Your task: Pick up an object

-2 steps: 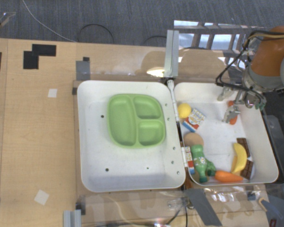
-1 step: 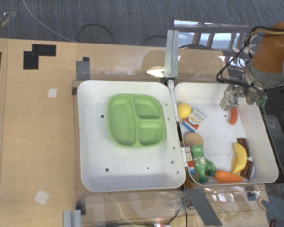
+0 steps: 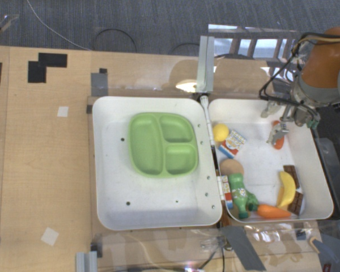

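Gripper [image 3: 279, 132] low in right bin [image 3: 323, 208], small orange piece [image 3: 279, 143] at fingertips, grasp or release not discernible; nothing lifted yet, banana [image 3: 285, 188] well below.

We see white left bin [image 3: 110, 208] | plain light-green divided tray [image 3: 162, 144] | white right bin [image 3: 320, 200] | yellow lemon [image 3: 220, 132] | yellow banana [image 3: 287, 188] | orange carrot [image 3: 273, 211] | green bottle [image 3: 241, 196] | tan-brown potato [image 3: 231, 167] | white, red and blue carton [image 3: 232, 142] | dark-brown bar [image 3: 294, 177] | grey arm with orange band [image 3: 326, 61] | pale wood-grain bench [image 3: 39, 169] with black squares [image 3: 45, 66]
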Controlling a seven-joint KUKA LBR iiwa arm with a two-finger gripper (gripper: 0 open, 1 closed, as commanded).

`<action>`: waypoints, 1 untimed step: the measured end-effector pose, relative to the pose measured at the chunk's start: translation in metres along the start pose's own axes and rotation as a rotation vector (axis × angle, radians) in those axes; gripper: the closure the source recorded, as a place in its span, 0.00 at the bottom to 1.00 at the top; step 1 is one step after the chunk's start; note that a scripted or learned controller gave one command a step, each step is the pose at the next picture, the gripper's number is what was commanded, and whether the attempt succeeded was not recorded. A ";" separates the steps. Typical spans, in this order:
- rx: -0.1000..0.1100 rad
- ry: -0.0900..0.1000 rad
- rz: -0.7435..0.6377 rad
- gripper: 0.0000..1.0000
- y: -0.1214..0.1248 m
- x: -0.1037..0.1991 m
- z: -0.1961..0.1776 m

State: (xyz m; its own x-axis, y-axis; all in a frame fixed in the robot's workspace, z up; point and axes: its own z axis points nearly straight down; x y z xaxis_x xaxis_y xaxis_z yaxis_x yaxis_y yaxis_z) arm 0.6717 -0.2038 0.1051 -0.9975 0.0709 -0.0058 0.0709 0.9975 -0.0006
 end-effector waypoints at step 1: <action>-0.002 0.013 0.122 0.00 -0.003 0.006 0.018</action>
State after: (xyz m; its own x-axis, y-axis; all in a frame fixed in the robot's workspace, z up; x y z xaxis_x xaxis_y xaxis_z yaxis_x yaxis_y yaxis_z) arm 0.6652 -0.2059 0.0867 -0.9814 0.1917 0.0076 0.1917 0.9814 0.0008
